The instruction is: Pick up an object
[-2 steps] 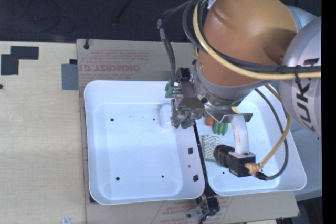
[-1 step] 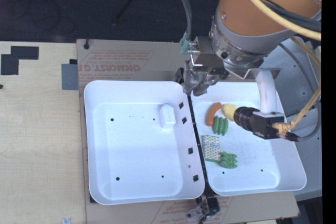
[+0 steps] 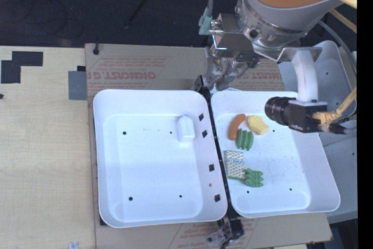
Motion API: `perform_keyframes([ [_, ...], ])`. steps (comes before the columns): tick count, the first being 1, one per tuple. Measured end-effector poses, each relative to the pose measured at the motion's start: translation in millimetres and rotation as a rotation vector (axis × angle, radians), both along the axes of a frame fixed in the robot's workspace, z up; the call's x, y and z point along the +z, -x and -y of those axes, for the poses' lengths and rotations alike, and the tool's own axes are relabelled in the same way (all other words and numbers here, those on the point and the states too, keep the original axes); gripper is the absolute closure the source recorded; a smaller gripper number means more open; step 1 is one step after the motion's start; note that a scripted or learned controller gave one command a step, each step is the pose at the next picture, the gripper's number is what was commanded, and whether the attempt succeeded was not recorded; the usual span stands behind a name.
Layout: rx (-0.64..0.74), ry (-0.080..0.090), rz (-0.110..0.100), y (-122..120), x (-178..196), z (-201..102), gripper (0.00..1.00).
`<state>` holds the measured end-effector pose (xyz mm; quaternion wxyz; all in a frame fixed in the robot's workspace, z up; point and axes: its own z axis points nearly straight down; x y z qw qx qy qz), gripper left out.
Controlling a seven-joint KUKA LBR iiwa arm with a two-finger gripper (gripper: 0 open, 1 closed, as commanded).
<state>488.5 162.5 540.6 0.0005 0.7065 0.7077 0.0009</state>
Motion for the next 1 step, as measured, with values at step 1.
perform_keyframes([
  [1, 0.009, 0.004, -0.01, 0.6, 5.9, -1.6, 1.0],
])
